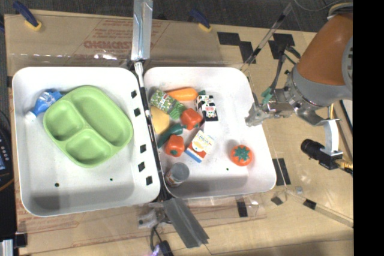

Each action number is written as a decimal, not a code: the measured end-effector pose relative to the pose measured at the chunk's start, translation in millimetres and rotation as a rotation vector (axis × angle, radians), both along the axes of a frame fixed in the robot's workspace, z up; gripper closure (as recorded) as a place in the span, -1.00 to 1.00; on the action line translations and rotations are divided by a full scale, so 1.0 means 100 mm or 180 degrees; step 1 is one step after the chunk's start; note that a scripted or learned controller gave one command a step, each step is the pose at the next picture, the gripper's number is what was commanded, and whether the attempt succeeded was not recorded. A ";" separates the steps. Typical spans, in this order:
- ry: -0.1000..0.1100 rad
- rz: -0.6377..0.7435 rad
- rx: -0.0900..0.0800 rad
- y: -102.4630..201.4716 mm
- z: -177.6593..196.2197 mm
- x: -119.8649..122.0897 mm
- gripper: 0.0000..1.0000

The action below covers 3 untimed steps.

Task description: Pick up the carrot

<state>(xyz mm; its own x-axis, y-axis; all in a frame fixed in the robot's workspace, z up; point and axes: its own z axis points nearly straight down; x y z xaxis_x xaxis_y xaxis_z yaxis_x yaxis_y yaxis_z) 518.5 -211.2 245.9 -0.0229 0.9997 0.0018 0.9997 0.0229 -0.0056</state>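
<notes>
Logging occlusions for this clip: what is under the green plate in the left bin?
A blue thing sticks out from under the green plate at its upper left edge. The plate hides the rest of it, so what it is cannot be told.

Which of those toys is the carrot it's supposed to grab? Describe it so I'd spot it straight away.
Look at the right bin, the one crowded with toy food beside the bin holding the green tray. Go to the heap at its far left end. The carrot is the long orange piece lying at the far edge of the heap, beside a green packet; the other orange pieces nearby are short and chunky.
</notes>
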 end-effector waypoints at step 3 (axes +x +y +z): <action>0.0003 0.0884 0.0006 0.02 -0.11 0.34 -1.00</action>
